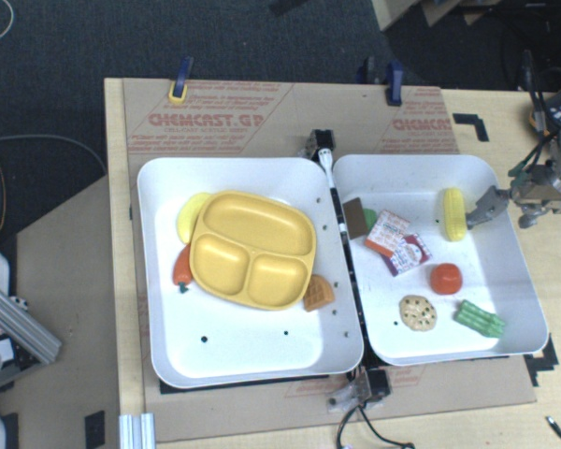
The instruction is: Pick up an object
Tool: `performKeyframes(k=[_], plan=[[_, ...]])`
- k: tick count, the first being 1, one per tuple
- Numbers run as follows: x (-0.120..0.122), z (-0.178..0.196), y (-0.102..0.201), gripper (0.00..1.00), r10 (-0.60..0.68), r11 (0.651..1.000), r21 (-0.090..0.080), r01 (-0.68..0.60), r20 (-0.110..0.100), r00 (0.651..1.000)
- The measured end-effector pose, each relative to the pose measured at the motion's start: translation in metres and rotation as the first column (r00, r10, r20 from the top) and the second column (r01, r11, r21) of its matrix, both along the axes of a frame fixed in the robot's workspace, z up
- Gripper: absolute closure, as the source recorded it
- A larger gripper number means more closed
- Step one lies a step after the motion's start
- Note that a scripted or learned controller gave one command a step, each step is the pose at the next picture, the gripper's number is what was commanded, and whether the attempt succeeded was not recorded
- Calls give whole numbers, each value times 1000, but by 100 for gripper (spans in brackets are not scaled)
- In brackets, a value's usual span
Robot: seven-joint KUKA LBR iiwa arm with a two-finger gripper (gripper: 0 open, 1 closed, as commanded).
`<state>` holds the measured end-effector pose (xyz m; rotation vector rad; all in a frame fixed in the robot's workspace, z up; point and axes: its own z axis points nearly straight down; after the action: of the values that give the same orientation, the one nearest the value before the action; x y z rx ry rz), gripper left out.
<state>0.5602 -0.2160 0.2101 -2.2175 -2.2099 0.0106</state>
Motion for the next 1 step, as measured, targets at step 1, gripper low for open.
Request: performKeyframes(k=[1], plan=[[3, 7, 0, 0, 4, 1000, -4, -4, 13, 1000]])
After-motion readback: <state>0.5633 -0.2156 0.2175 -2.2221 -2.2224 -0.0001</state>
